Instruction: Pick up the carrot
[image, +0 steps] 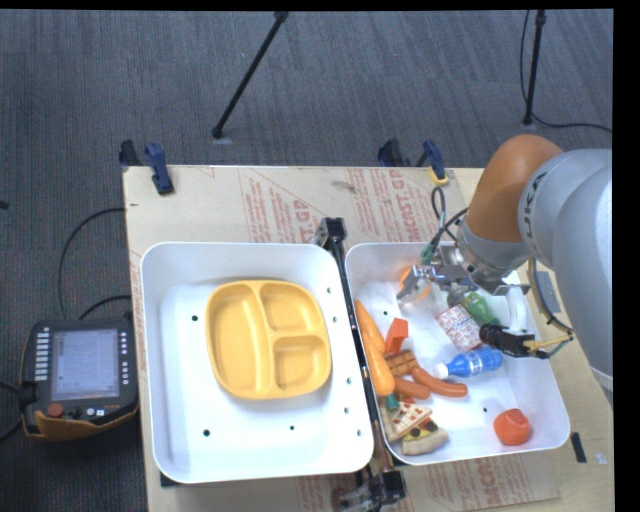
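Observation:
The carrot (373, 350) is long and orange and lies along the left wall of the right bin (545, 385), its thick end pointing toward the front. My gripper (418, 287) hangs low over the back middle of that bin, up and to the right of the carrot's thin end and apart from it. The grey arm with its orange band (510, 195) reaches in from the right and covers the bin's back right corner.
Around the carrot lie a small red block (396, 333), sausages (428, 383), a waffle-like toy (415, 424), a blue-capped bottle (472, 364), a red-white packet (458, 325), a green item (481, 304) and a red toy (512, 427). A yellow divided plate (268, 336) sits in the left bin (165, 400).

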